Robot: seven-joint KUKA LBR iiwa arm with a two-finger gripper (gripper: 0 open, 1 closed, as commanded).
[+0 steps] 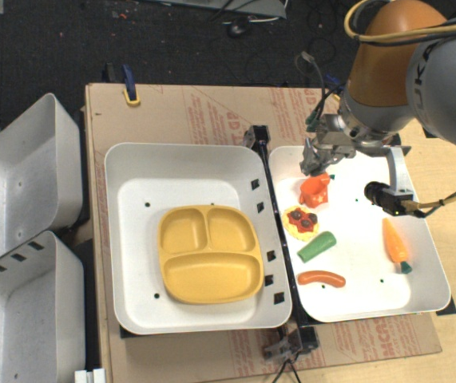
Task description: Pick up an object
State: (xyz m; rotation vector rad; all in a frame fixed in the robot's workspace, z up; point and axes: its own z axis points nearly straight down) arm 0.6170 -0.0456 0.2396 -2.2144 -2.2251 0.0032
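In the right bin (419,290) lie a red-orange toy piece (315,191), a small pizza slice (301,221), a green pickle (316,246), a sausage (321,278) and an orange carrot (395,242). My gripper (317,163) hangs at the bin's far left corner, directly above the red-orange piece and very near its top. Nothing shows between the fingers.
The left bin (132,294) holds a yellow divided plate (209,254). A black divider (274,222) runs between the bins. The arm's grey and orange body (395,46) looms over the right bin's far side. Two grey trays (20,214) stand off the bench at left.
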